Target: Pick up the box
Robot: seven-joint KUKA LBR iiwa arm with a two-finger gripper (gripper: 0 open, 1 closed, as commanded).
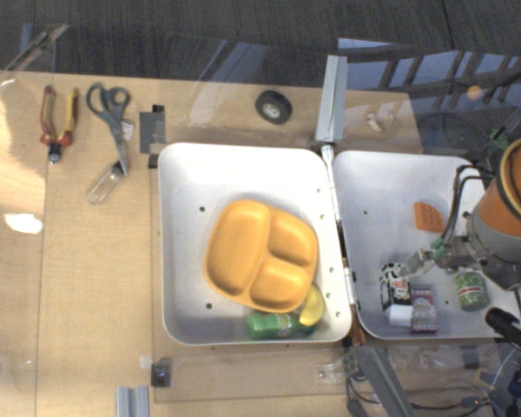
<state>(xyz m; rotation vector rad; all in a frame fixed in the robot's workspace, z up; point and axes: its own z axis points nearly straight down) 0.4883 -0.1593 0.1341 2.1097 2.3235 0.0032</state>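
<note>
The arm (512, 207) enters from the 3 o'clock edge, its orange band bulging above the grey wrist. From the wrist, black cables loop up toward 12 o'clock. The gripper (421, 266) reaches out toward 9 o'clock, angled slightly down toward 7 o'clock, low over the bin floor. Its finger spacing is too small to read.

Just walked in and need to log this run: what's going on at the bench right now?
A grey robot arm with an orange band reaches from the right into the right bin, its gripper low over a cluster of small items. The small box it should pick up lies near that bin's front edge, beside a black-and-white carton and a green-lidded jar. Nothing is visibly between its fingers. The left bin holds a yellow divided tray and a green bottle.
</note>
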